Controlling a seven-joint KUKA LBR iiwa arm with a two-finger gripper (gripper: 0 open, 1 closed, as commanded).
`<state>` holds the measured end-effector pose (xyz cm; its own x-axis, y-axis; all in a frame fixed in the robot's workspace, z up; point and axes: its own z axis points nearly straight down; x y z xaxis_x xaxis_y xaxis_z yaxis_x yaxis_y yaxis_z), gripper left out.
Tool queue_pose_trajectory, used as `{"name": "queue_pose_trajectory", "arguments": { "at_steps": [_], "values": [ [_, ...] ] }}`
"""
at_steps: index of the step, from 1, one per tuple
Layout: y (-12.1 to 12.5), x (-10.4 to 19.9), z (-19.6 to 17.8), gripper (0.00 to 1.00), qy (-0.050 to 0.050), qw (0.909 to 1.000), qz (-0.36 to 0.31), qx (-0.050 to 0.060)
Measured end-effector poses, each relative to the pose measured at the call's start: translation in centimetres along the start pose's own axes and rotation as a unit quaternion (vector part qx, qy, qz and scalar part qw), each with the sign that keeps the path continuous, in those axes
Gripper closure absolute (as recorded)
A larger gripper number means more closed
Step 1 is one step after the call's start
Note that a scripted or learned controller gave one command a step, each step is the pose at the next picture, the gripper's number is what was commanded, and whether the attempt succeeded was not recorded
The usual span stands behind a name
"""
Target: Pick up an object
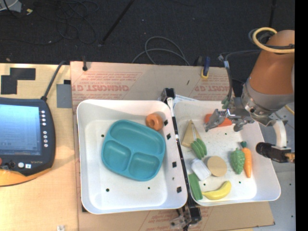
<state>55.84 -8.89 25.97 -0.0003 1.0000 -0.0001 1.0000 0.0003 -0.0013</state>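
Toys fill the right bin [269, 189], and the tool [225, 119] hangs over that bin's upper part with its metal fingers spread — nothing sits between them. An orange piece [222, 122] lies right under the tool, partly hidden by it, so its shape is hard to read. Just left of the tool lies a pale wedge [189, 134], smooth and triangular. Below that is a knobbly green vegetable [199, 148], then a white block [199, 169] touching a flat tan disc [217, 166]. Near the front rim curves a glossy yellow banana [217, 191] beside a long green piece [194, 185]. Over on the right, below the tool, a bumpy green piece [237, 160] lies against a slim orange carrot [247, 160]. The left bin [91, 177] carries a teal plate [133, 149] with three compartments — smooth plastic, rounded corners — and an orange ring [155, 121] resting at its upper right edge.
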Motion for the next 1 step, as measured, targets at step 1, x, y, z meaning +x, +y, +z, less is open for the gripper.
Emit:
{"name": "queue_pose_trajectory", "arguments": {
  "at_steps": [1],
  "values": [
    [1.73, -1.13, 9.47, 0.0, 0.001, 1.0, 0.001, 0.005]
  ]
}}
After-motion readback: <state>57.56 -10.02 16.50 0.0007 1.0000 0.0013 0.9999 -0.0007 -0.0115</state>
